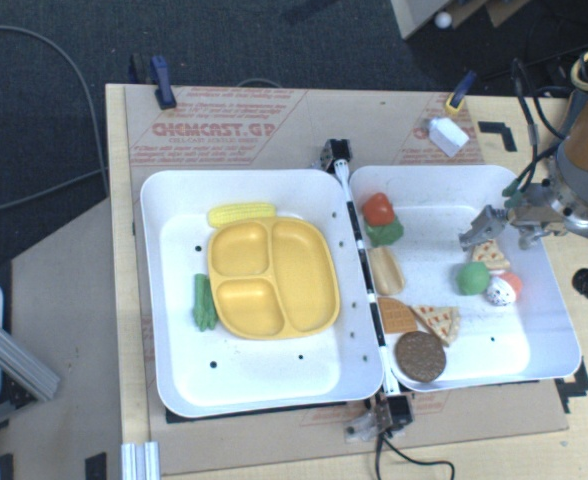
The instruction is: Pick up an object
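Observation:
My gripper (486, 232) hangs over the right part of the right bin (534, 358), open, with nothing between its fingers. Just below it lies a tan cracker slice (492, 257). A green ball (473, 278) and a white and red piece (502, 289) sit a little nearer the front. At the bin's left side are a red tomato (378, 209) on a green leaf (386, 233), a hot dog bun (386, 270), a toast (398, 316), a pizza slice (438, 321) and a brown round patty (420, 356).
The left bin (174, 358) holds a yellow divided plate (272, 276), a corn cob (242, 212) behind it and a green pod (205, 302) to its left. A divider rail (359, 258) runs between the bins. A white block (448, 136) lies on the bench behind the right bin.

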You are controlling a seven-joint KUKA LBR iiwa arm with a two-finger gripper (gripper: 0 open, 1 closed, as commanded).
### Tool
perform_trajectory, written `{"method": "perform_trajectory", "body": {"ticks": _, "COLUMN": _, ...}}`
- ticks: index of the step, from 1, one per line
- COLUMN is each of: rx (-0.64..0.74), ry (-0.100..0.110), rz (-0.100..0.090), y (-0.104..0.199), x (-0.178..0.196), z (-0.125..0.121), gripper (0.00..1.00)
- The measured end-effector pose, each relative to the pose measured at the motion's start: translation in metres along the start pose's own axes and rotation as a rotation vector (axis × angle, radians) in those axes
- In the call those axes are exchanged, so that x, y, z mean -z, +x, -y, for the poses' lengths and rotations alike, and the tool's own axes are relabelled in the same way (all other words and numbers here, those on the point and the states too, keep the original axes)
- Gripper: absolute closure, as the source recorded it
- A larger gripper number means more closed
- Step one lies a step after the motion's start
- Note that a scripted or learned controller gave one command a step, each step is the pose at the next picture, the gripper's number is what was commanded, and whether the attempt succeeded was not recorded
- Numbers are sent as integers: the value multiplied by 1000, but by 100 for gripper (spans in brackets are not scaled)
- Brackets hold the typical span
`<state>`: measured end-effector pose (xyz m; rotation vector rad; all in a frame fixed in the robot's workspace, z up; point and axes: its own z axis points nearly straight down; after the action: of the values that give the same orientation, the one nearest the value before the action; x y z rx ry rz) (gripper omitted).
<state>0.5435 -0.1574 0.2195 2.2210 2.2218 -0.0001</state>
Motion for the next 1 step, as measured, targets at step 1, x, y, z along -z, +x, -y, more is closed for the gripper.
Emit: {"method": "perform_trajectory", "body": {"ticks": 1, "rx": -1, "ry": 2, "rz": -1, "y": -24, "x": -104, "z": -4, "gripper": 0}}
